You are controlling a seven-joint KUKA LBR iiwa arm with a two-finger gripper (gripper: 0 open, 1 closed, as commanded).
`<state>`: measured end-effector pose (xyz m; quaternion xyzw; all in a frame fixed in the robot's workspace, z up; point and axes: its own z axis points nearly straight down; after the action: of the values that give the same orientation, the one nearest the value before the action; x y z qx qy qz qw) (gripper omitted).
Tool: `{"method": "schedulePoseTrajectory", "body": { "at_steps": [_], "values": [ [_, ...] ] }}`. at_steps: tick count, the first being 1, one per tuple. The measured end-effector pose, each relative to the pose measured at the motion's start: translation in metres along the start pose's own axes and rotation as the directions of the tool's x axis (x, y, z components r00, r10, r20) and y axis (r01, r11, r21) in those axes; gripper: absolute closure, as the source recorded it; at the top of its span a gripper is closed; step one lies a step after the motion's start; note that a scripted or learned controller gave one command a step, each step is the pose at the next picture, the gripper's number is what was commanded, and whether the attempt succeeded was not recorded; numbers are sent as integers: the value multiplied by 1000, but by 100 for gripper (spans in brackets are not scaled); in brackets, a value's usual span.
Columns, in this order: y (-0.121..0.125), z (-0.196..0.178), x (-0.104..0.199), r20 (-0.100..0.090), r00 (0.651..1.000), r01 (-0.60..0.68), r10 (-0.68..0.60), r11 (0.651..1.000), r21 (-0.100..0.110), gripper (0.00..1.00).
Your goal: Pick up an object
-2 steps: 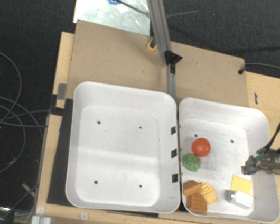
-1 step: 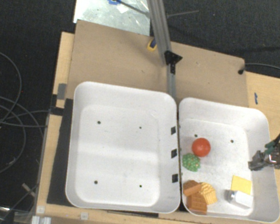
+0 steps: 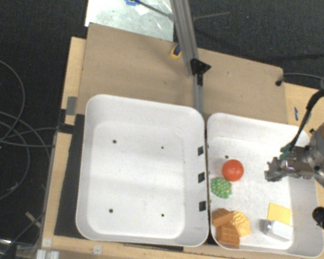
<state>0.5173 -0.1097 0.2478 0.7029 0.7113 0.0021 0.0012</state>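
The right bin (image 3: pixel 255 131) holds a red ball (image 3: pixel 233 169), a green bumpy ball (image 3: pixel 221 188), an orange waffle-like block (image 3: pixel 231 224), a yellow flat square (image 3: pixel 279 213) and a small white-grey item (image 3: pixel 274 229). My gripper (image 3: pixel 275 172) hangs over the right bin's middle right, to the right of the red ball and apart from it. Nothing shows between its fingers.
The left bin (image 3: pixel 137 171) lies beside the right one, with black clips (image 3: pixel 200 177) along the shared edge. A grey pole (image 3: pixel 186 25) slants down from the top to the bins' junction. Cables lie on the floor at the left.
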Motion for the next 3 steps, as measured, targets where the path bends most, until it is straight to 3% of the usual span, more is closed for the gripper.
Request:
{"method": "schedulePoseTrajectory", "body": {
  "at_steps": [2, 3],
  "values": [
    [53, -11, 95, -1, 1000, -1, 1, 1000, 1, 100],
    [75, 1, 153, -1, 1000, -1, 1, 1000, 2, 100]
  ]
}}
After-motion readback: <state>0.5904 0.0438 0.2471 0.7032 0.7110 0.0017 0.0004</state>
